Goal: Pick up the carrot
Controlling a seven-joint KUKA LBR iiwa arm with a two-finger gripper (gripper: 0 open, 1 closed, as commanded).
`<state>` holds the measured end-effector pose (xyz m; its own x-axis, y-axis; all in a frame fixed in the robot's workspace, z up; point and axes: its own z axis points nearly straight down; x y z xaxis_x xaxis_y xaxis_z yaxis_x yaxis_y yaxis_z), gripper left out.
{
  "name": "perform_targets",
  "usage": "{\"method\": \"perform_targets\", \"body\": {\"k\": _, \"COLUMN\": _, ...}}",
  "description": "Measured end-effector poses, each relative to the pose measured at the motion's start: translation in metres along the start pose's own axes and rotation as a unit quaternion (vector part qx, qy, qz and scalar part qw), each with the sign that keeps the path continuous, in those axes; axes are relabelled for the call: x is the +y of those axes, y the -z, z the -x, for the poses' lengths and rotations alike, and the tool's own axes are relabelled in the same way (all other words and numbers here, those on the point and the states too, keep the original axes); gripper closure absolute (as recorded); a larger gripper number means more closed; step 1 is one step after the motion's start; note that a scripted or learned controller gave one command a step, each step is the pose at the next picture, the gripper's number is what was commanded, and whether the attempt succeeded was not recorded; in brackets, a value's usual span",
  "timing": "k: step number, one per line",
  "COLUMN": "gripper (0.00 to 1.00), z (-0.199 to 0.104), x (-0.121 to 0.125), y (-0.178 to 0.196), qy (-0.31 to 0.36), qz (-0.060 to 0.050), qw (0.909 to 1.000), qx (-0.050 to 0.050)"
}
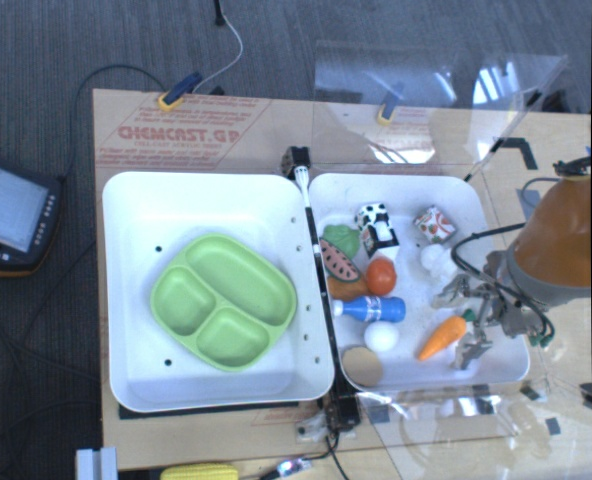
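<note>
The carrot (443, 337) (likely a light, stiff, slick plastic toy) lies slantwise in the right bin (476, 193), between the spread fingers of the claw (468, 326), not yet gripped, and is best taken across its thick upper end.

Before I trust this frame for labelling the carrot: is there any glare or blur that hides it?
Camera view: the carrot is sharp and evenly lit; glare sits on the clear plastic sheet behind the right bin; the hand looks slightly soft.
</note>
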<state>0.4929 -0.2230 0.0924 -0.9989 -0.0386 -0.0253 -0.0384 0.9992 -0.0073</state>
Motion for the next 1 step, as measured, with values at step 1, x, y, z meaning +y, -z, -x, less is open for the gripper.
{"method": "perform_targets", "body": {"k": 1, "gripper": 0.00, "z": -0.0010, "x": -0.0002, "y": -0.0005, "qy": -0.151, "qz": 0.001, "qw": 0.9886, "qx": 0.005}}
